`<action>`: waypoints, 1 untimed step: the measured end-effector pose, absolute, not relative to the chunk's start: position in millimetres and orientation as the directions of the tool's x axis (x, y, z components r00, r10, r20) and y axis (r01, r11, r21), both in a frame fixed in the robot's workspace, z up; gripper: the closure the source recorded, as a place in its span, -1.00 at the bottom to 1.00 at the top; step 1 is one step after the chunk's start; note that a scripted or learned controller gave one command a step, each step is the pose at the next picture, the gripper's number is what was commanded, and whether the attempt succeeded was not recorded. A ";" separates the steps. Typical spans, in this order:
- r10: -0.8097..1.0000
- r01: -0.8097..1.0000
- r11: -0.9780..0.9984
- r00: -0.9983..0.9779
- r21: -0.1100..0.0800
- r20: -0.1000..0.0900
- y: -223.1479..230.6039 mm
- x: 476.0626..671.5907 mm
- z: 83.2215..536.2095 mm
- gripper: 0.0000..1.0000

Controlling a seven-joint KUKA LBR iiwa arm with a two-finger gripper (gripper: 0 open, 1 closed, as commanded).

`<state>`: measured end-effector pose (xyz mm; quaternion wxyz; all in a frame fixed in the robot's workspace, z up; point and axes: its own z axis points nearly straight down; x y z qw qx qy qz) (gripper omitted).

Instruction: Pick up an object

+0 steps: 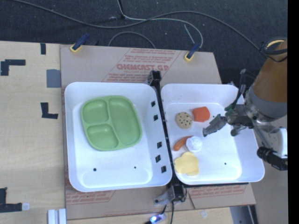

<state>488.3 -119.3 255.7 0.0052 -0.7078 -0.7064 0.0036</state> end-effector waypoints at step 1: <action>1.000 1.000 0.002 -0.002 -0.001 0.000 -119.1 490.4 261.0 -1.00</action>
